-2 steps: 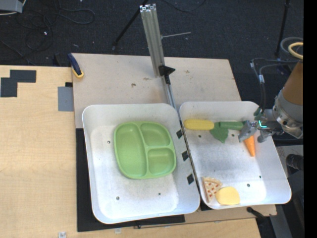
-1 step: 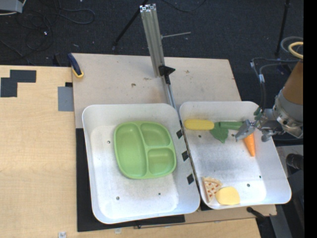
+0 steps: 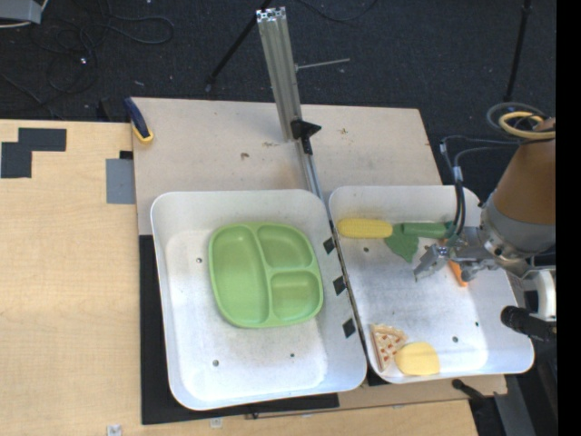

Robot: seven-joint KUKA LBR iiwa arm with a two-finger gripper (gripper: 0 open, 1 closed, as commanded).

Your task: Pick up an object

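- Bench (image 3: 363, 134): carries two white bins side by side.
- Left bin (image 3: 182, 352): holds a green divided plate (image 3: 266, 275), lying flat near the bin's middle.
- Right bin (image 3: 427, 316): holds a corn cob (image 3: 364, 229) at the far left, with a green piece (image 3: 419, 234) just to its right.
- Near edge of right bin: a pizza slice (image 3: 388, 343) and a yellow round item (image 3: 418, 359) lie touching, the slice on the left.
- Arm (image 3: 526, 198): reaches in from the right over the right bin's far right part.
- Gripper (image 3: 440, 260): sits low over the bin, just beside the green piece's right end.
- Fingers: I cannot tell whether they are wide or narrow; nothing is seen between them.
- An orange item (image 3: 459, 275) shows just right of the gripper tip; what it is cannot be told.
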